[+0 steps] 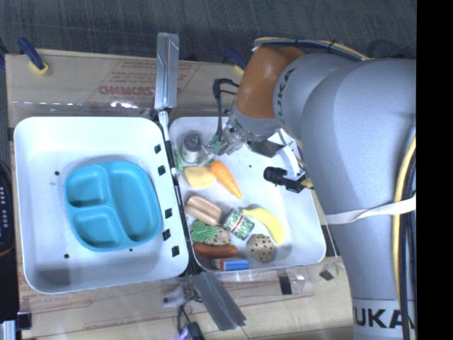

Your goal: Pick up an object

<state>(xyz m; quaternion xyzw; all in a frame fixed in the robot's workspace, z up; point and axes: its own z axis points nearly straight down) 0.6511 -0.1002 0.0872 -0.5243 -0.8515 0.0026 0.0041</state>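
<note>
While the gripper (fingers unreadable) hangs above, the right bin holds one carrot, one banana

My right bin is crowded along its left and near sides: carrot, banana, can and cookie lie close together. Bare floor lies toward its right wall. In the left bin, open room rings the blue tray.

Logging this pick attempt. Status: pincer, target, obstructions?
Pincer low in right white bin, far end. Nearest: small grey metal can, orange toy carrot, nothing seen gripped. Toy food crowds the near end; blue divided tray in left bin.
</note>
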